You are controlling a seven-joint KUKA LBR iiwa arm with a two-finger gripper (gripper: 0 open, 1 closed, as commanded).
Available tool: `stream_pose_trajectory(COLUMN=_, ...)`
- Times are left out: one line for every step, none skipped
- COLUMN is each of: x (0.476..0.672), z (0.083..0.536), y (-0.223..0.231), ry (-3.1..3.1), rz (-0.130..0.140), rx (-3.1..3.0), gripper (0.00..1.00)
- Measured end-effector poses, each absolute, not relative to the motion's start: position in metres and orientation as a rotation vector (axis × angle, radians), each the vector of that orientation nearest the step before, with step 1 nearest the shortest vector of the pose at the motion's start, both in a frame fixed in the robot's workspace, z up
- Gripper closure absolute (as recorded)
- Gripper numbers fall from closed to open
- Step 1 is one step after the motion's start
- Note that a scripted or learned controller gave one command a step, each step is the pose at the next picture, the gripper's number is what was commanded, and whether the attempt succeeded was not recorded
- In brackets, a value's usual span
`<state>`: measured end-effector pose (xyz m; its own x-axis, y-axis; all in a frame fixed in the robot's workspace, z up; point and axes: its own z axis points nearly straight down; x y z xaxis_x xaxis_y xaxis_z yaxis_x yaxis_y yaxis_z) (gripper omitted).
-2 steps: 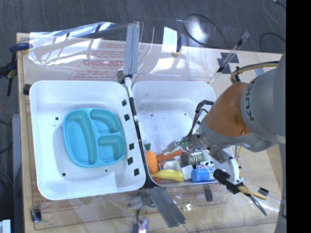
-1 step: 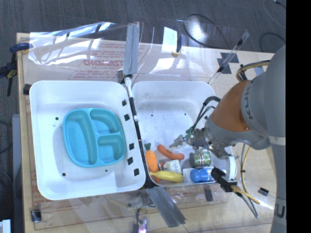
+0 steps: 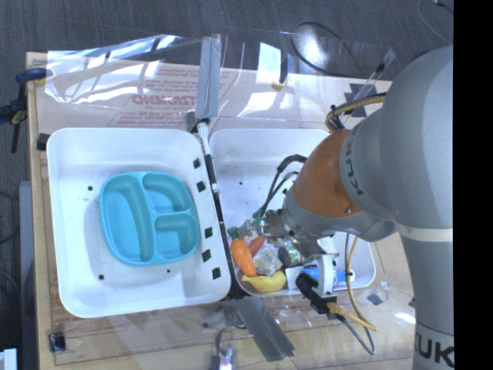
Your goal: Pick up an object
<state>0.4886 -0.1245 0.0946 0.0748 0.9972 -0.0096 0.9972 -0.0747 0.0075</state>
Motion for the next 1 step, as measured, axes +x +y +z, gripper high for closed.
stream_pose_trajectory(x=0.4791, z=0.0969, y=-0.1124, ry=1.938, rz=-0.004, rx=2.430, gripper=0.00)
